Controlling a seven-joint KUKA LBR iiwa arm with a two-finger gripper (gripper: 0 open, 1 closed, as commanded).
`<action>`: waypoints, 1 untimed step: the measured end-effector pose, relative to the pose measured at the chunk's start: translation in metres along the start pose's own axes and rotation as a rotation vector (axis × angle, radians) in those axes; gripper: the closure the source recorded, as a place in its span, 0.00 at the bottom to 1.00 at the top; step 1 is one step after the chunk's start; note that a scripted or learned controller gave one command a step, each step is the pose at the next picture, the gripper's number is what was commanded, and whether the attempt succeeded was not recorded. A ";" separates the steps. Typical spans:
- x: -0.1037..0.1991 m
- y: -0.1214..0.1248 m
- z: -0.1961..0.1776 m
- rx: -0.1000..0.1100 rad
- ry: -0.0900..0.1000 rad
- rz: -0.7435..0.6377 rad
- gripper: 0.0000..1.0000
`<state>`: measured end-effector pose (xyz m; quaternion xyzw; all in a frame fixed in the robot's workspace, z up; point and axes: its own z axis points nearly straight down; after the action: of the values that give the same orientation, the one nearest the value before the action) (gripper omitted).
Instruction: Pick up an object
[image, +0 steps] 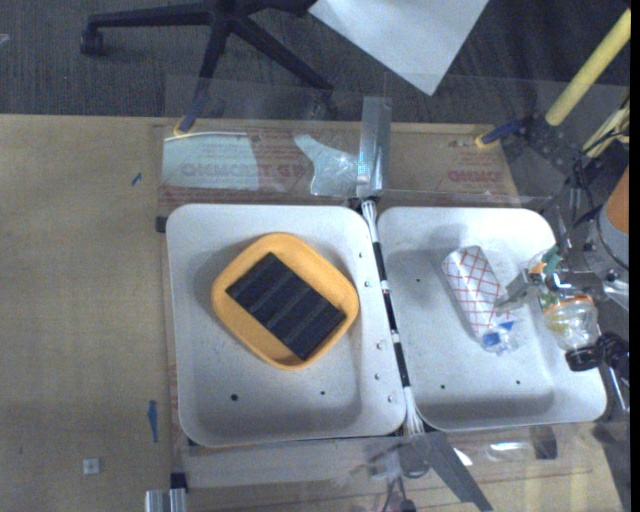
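Blurring gripper (540, 285) beside half-crumpled packet (478, 292)

Orange tray (285, 300) with dark ribbed insert lies flat, rotated diagonally, centre of left bin (190, 380). White packet (476, 287) with red lattice print and blue end lies diagonally in right bin (450, 400), blue end toward 5 o'clock.

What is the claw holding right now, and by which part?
Cannot be told. The claw sits at the right bin's right edge, beside the red-and-white packet, but no grip is visible.
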<state>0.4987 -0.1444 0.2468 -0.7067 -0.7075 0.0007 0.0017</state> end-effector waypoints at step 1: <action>-0.003 0.038 0.129 -0.005 -0.003 -0.150 0.00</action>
<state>0.5361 -0.1472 0.1179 -0.6517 -0.7585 -0.0002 -0.0008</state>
